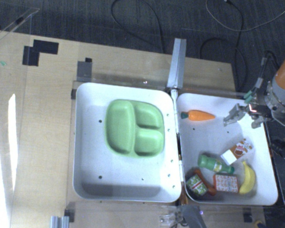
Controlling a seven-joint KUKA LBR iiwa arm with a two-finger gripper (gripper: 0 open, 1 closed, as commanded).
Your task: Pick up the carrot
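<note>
The carrot (201, 116) lies flat at the far-left corner of the right bin (271, 169), its green stem end close to the divider wall, bare white floor around it. It is orange and tapered, its tip pointing toward the tool (245, 115). The tool hangs just right of the carrot, near the bin's far rim, fingers spread apart and gripping nothing. Nearer the camera lie a green bottle (216, 164), a banana (247, 178) and small packets (225, 183).

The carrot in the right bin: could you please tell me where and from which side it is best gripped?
Grip the carrot across its thicker orange middle, probably from above. It lies flat, lengthwise left to right, green end toward the bin divider, with clear floor on both long sides. The gripper hangs just right of its tip.
</note>
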